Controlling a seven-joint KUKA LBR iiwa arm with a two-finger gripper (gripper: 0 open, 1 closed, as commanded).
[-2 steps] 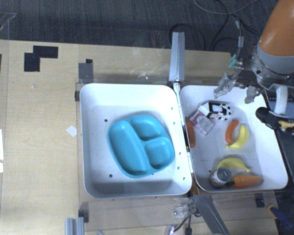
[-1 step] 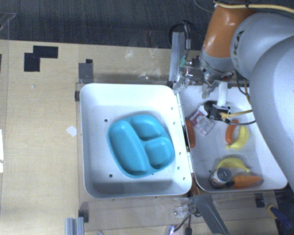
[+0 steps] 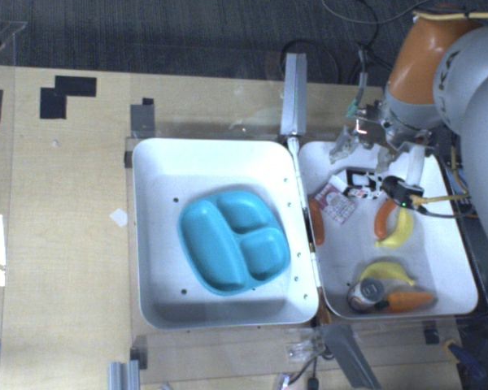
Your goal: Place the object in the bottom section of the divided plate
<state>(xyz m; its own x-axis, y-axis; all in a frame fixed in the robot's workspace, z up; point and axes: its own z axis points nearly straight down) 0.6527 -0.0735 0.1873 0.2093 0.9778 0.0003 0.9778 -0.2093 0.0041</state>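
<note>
Your gripper (image 3: pixel 366 169) hovered over the right bin (image 3: pixel 447 299), fingers spread apart and holding nothing, well apart from the blue divided plate (image 3: pixel 232 238) in the left bin (image 3: pixel 159 177).

My 2 bins sit side by side. The divided plate (image 3: pixel 234 241) lies in the left bin (image 3: pixel 154 185). The right bin (image 3: pixel 447 275) holds a packet (image 3: pixel 335 204) near its left wall, with fruit pieces (image 3: pixel 390 287) toward its front. My gripper (image 3: pixel 372 154) hangs over its rear.
</note>
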